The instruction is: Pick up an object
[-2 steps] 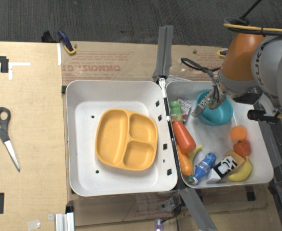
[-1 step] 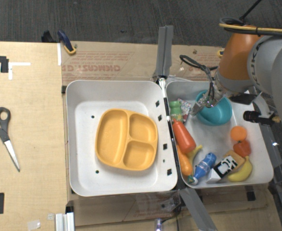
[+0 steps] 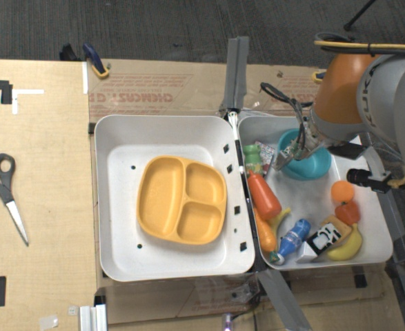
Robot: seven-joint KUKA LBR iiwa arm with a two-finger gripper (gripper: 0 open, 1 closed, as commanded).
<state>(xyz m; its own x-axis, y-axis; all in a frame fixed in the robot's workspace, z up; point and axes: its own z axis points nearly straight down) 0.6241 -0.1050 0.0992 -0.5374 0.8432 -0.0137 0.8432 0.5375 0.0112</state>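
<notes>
One object sits right at my gripper [image 3: 293, 150]: the teal bowl [image 3: 307, 160] in the right bin [image 3: 378, 254], with the tool tip down at its near rim, on the side toward the divider. I cannot tell from this view how the fingers stand, since they merge with the bowl's rim and the clutter beside it, and I see nothing clearly held between them. I judge the bowl light, stiff plastic, smooth and a bit slippery, not fragile; the sensible hold is a pinch across the thin rim wall, one finger inside and one outside. It looks small, round and glossy teal, upright, partly hidden by the wrist. Just beside the fingers, toward the divider, lies a green-and-white packet [image 3: 256, 156]; below them, a carrot [image 3: 264, 194] leans along the wall. The orange ball [image 3: 342, 191] sits well beyond the bowl.
</notes>
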